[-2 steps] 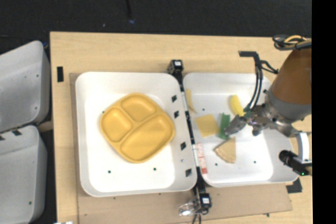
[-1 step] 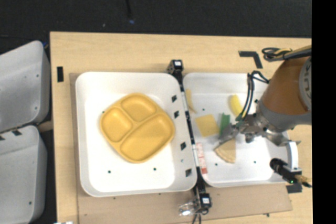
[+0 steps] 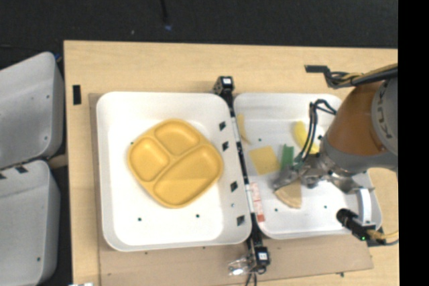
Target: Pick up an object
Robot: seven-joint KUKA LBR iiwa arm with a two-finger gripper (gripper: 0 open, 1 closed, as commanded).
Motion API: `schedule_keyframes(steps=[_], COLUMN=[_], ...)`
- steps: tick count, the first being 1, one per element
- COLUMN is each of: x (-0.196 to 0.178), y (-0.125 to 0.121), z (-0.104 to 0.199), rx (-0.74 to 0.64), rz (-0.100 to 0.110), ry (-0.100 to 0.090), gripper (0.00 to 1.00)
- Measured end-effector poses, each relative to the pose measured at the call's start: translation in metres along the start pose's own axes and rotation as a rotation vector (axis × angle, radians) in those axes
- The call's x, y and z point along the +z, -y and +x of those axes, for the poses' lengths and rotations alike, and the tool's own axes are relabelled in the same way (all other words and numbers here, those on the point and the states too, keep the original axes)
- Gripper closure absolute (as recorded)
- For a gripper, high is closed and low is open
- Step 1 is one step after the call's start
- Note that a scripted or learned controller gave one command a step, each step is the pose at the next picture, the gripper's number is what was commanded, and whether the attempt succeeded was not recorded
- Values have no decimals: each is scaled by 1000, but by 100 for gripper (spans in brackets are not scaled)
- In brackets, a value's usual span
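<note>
1. We've got the gripper (image 3: 287,179) down low in the right bin (image 3: 268,221), just above a tan wedge-shaped piece (image 3: 291,196); honestly can't tell its state.
2. A yellow square slice (image 3: 263,159) and a green piece (image 3: 287,155) sit just left of it.
3. The left bin (image 3: 114,211) holds a yellow divided plate (image 3: 175,162).

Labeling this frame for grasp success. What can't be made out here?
- End effector, camera view: too blurred and small to tell open or shut, or whether it touches the tan piece.
- Green item: partly covered by the arm.
- Yellow item: its right side is behind the arm and cables.
- Right bin: the arm covers its right part.
</note>
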State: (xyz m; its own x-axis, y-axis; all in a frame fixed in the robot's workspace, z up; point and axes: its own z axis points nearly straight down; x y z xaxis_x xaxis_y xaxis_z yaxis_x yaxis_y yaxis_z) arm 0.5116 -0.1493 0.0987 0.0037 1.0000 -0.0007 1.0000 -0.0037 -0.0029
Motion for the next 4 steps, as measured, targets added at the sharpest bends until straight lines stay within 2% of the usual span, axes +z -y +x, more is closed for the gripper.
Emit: schedule_keyframes(steps=[1, 3, 4], x=[-12, -114, -139], y=[-1, 10, 9], z=[-1, 10, 9], rx=[7, -7, -8], rz=[-5, -9, -7], ry=[0, 1, 1], gripper=[100, 100, 100])
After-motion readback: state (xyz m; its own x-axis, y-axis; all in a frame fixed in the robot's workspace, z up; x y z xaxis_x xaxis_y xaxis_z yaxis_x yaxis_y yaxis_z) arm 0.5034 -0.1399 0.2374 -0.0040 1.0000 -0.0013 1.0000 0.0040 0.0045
